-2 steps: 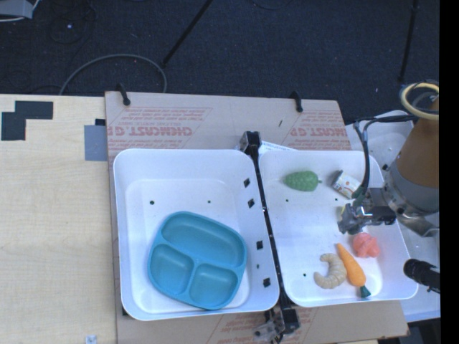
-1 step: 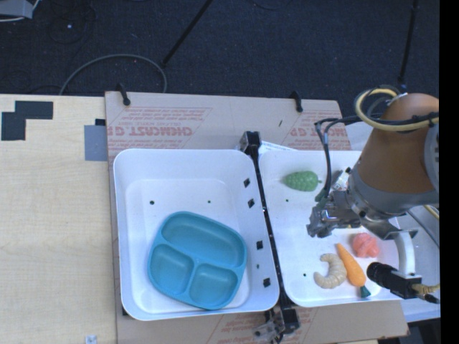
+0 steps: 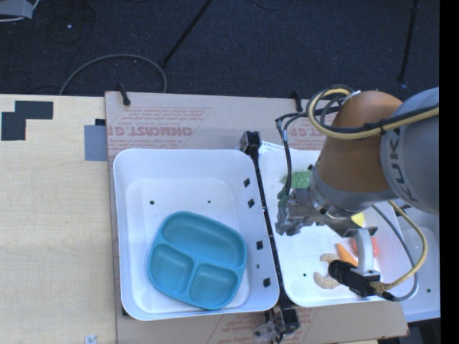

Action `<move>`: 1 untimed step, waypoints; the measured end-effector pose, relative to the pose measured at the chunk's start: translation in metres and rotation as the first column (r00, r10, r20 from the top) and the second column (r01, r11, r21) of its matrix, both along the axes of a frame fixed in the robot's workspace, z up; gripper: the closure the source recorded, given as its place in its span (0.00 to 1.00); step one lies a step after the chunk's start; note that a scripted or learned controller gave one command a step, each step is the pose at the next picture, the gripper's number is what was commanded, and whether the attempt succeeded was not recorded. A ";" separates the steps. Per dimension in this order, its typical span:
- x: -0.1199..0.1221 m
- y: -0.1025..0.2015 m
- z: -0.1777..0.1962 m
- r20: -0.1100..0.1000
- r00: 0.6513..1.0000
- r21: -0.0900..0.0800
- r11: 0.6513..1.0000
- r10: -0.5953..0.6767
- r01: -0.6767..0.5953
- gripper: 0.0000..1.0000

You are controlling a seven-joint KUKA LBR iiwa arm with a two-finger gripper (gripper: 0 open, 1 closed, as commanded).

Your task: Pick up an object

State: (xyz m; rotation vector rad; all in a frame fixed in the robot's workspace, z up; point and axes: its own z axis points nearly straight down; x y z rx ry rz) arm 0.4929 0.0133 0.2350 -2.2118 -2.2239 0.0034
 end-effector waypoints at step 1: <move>0.004 0.053 0.007 0.001 1.000 0.000 1.000 0.000 0.000 1.00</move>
